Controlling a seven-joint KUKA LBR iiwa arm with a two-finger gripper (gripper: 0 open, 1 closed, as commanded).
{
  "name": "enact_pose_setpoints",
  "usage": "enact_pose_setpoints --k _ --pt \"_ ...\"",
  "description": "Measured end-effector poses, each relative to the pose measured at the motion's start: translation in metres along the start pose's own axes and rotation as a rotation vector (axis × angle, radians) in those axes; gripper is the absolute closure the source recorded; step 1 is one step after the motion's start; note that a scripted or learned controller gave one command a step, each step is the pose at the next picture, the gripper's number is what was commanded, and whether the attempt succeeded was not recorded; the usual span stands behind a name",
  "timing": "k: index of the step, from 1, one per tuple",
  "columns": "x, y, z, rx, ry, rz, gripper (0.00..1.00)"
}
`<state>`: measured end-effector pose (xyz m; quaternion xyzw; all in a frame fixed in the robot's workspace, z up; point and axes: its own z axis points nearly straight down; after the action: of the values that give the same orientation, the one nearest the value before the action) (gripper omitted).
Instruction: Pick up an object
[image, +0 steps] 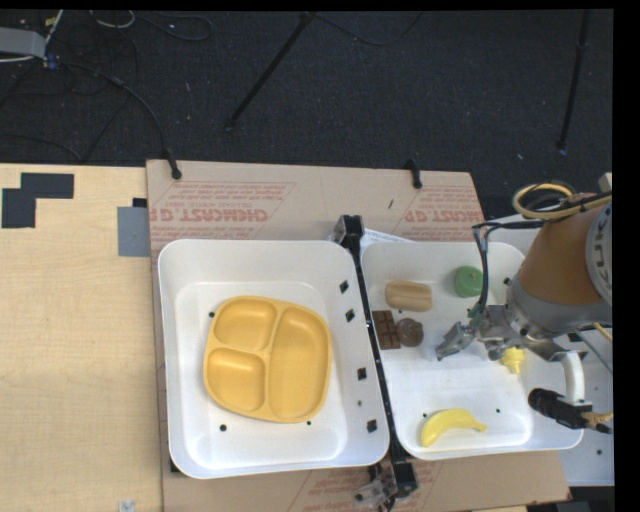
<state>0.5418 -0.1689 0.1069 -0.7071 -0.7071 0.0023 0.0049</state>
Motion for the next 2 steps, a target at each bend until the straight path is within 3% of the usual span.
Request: enact_pose_setpoints --k 1,2 --pt "-0.001 0.0 -0.01 0.002 0.0 0.002 1.0" --pt "0.001 -0.003 -0.051 -0.008 -0.003 -0.001 1.0"
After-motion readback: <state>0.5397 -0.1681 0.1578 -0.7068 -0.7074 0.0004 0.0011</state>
